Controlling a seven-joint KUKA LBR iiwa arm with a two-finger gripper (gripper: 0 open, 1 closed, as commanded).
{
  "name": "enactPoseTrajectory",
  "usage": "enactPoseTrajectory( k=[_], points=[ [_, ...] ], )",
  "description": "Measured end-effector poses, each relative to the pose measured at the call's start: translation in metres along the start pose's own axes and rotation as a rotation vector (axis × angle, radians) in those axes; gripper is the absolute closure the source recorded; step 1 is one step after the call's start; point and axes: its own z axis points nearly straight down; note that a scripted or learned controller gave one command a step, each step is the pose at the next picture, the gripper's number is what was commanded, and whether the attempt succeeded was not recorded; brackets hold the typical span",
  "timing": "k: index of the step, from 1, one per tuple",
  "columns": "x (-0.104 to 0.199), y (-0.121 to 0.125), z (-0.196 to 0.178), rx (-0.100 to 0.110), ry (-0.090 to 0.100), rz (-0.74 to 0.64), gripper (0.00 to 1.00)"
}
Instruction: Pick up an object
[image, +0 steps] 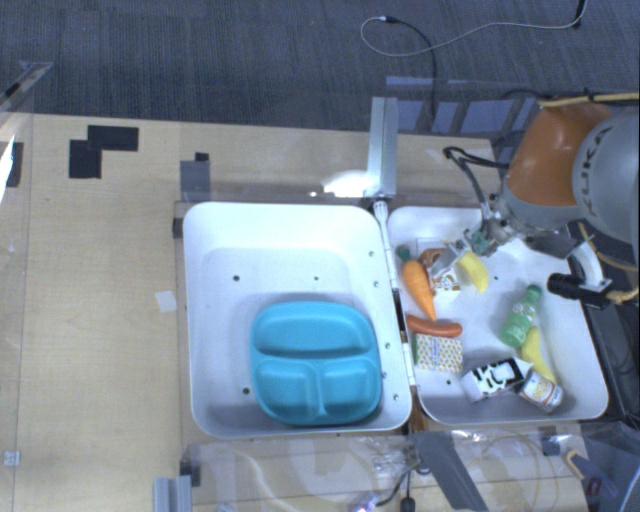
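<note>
**Gripper low in the right bin, beside a yellow piece**

Two-finger gripper (478, 243) down at the back of right-hand white bin (590, 385); finger spread cannot be told. Small yellow plastic piece (473, 271) just beside it, long axis slanting toward the bin's front. Further out: orange carrot (419, 288), red sausage (434, 326), green bottle (519, 320). Left white bin (215, 300) holds a blue divided tray (316, 363). Pale wooden bench (90, 330); dark carpet (200, 60) behind.

A yellow banana-shaped toy (474, 271) lies tilted near the right bin's (590, 400) back, beside a carrot (418, 287).
</note>
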Motion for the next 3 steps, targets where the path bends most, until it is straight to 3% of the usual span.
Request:
enactPoseTrajectory(
  k=[1,2,3],
  points=[
    [-0.017,0.007,0.001,0.001,0.001,-0.026,0.0],
    [-0.004,0.014,0.001,0.004,-0.018,0.03,0.0],
    [0.016,0.008,-0.001,-0.008,-0.026,0.057,0.0]
  ],
)
